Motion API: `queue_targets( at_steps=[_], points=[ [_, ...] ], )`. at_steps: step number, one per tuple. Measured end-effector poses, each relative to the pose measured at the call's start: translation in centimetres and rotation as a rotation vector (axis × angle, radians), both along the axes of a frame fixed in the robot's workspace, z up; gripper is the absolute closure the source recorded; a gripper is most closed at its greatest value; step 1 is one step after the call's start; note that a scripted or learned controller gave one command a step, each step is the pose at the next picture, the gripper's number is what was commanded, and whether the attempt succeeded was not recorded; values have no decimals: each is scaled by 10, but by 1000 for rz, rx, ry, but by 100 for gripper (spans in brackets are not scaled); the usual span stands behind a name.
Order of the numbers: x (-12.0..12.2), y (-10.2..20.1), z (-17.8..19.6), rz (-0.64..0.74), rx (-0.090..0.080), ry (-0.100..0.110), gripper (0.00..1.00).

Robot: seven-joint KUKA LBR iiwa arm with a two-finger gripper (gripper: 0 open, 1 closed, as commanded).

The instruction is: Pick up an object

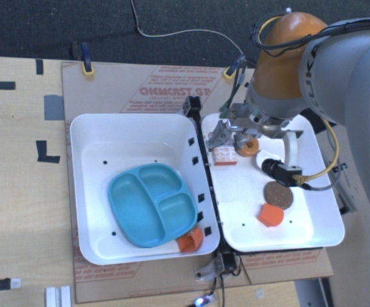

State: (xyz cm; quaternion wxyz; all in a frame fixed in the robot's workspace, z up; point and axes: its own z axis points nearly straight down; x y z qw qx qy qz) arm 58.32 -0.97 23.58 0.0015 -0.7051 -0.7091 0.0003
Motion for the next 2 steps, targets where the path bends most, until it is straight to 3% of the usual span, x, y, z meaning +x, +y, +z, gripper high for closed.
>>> queue_targets(
  at_steps=[1, 2],
  points=[
    [-14, 56, -14, 1, 0, 2, 100],
    [-37, 105, -3, 2, 0, 1, 100]
  ],
)
